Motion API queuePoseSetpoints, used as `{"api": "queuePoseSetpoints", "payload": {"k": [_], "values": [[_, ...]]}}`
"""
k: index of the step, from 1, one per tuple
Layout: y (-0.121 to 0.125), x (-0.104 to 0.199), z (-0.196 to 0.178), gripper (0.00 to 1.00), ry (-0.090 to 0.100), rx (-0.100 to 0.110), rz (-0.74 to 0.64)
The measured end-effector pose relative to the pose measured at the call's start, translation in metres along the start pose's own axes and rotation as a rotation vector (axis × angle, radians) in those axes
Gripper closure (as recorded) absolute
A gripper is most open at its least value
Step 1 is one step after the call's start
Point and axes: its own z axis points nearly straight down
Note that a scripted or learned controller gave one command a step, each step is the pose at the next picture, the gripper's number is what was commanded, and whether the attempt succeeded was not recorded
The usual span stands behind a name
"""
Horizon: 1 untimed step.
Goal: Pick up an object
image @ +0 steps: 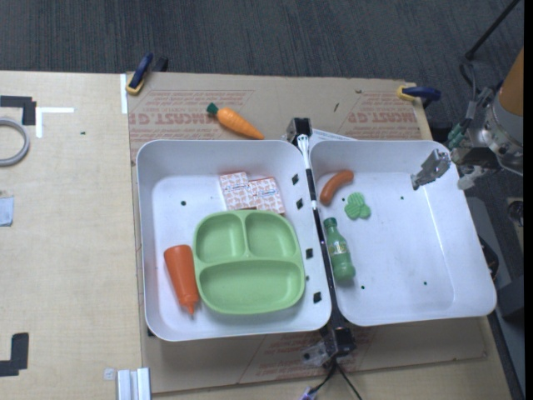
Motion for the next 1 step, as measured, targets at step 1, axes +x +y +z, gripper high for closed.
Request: {"api": "queuePoseSetpoints", "payload": {"k": [1], "values": [[-0.0068, 0.0604, 0.1652, 0.00, 0.001, 0.000, -0.009]]}}
